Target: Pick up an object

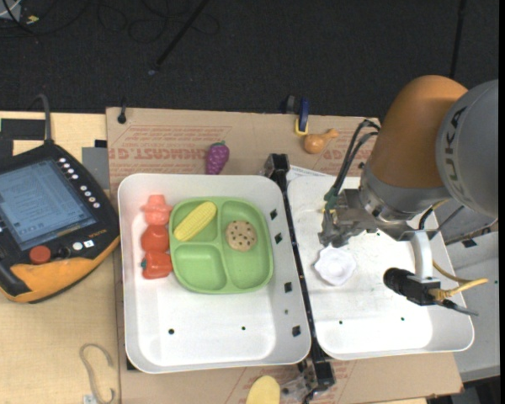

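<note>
Small white cup [335, 268] in right-hand bin [404, 333]

Single fixed cam, high over the surface [34, 343], tilted down at a slant. Mid-range framing: left bin [202, 339] sits centre, right bin [383, 326] is just beside it, and the arm [421, 141] enters beyond that, from frame right.

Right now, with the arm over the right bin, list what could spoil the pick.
1. The white object is pale against the white right bin, so the gripper may well miss it.
2. It looks thin and crumpled, so it might slip out or crush when gripped.
</note>
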`<control>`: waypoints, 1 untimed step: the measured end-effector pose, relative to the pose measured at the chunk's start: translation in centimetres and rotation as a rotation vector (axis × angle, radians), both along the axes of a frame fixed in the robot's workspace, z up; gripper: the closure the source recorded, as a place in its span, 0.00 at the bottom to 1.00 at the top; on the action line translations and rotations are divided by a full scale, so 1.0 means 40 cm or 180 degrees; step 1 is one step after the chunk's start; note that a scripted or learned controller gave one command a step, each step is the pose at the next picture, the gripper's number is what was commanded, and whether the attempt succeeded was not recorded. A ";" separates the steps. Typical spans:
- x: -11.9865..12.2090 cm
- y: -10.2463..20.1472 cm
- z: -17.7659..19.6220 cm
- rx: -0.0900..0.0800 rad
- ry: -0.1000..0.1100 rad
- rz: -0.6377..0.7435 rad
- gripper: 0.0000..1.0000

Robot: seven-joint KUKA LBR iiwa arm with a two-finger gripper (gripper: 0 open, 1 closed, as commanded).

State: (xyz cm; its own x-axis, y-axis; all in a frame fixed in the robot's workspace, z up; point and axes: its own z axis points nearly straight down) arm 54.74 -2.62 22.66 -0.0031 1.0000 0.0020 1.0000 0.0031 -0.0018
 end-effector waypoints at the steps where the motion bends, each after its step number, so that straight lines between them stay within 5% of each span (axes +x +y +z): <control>1: 0.043 0.149 0.012 0.0002 -0.0002 0.0005 1.00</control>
State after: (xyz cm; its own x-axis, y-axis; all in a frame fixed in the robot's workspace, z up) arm 56.44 3.34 23.15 -0.0048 1.0000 0.0026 1.0000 0.0048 -0.0011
